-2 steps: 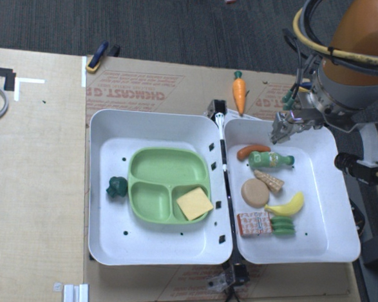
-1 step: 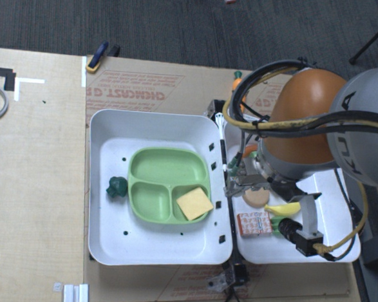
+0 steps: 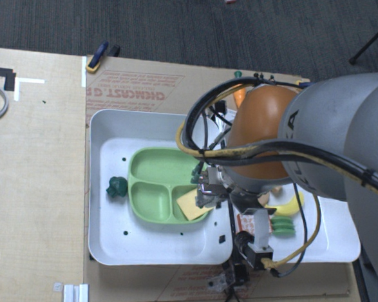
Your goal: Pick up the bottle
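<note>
Arm (image 3: pixel 319 137) reaching in from the right of the frame, bulking over the centre and covering the seam between the two bins. Claw (image 3: pixel 207 186) low over the right edge of the green tray (image 3: pixel 152 170) in the left bin (image 3: pixel 105 148), just above a yellow wedge (image 3: pixel 191 207); whether spread or pressed together cannot be told, and nothing seen pinched in it.

Bottle not identifiable with certainty; probably hidden beneath the wrist, near the frame's centre. Small dark green object (image 3: pixel 116 187) just left of the tray; banana (image 3: pixel 287 207) and a green item (image 3: pixel 284 226) in the right bin (image 3: pixel 337 241), at lower right of centre. Both bins set on a cardboard sheet (image 3: pixel 135 92) on the desk (image 3: pixel 30 200).

Step in hand, as judged: final approach and closing on the target.

To do well:
- Confirm the target is the bottle, not the wedge or the tray lip.
- Centre over the body of the bottle, across its narrow width.
- Descend straight, clear of the tray's raised rim.
- Close gently, then lift slowly and check for slip.

Likely risk: catching the tray or the wedge instead.
</note>
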Available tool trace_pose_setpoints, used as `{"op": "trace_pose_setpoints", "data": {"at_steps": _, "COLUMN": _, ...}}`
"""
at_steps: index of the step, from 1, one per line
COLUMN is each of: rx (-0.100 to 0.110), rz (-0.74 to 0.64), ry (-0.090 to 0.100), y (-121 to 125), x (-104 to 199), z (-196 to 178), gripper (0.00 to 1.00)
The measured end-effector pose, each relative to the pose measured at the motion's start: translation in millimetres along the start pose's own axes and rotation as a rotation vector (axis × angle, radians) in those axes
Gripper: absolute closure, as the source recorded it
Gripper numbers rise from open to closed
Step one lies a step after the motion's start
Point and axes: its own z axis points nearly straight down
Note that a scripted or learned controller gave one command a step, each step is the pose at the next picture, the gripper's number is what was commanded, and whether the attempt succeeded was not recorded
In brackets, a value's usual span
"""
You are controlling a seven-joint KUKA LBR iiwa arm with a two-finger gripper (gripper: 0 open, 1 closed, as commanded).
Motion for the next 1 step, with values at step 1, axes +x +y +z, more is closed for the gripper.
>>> {"op": "trace_pose_setpoints", "data": {"at_steps": 1, "rx": -0.002, "rz": -0.065, "ry": 0.0, "y": 2.0, "x": 53.1, "z": -9.2, "gripper": 1.0}}
